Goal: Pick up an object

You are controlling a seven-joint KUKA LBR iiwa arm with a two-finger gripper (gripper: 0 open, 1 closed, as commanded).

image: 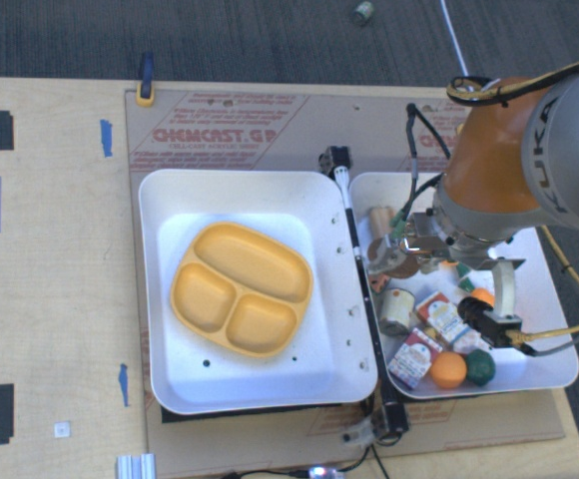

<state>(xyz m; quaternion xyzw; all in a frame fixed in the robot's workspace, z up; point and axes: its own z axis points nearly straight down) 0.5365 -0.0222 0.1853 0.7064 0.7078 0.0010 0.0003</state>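
The wooden desk (50, 297) carries two shallow white bins side by side. The left bin (165, 357) holds a yellow three-compartment plate (242, 287), lying flat near its middle. The grey arm (529, 158) with its orange band reaches over the right bin (559, 362), and its claw (409, 242) hangs low at that bin's left side; I cannot tell whether it grips anything. Below it, in the bin's near half, small objects crowd together: a packet (412, 357), an orange ball (448, 369) and a green ball (480, 367).
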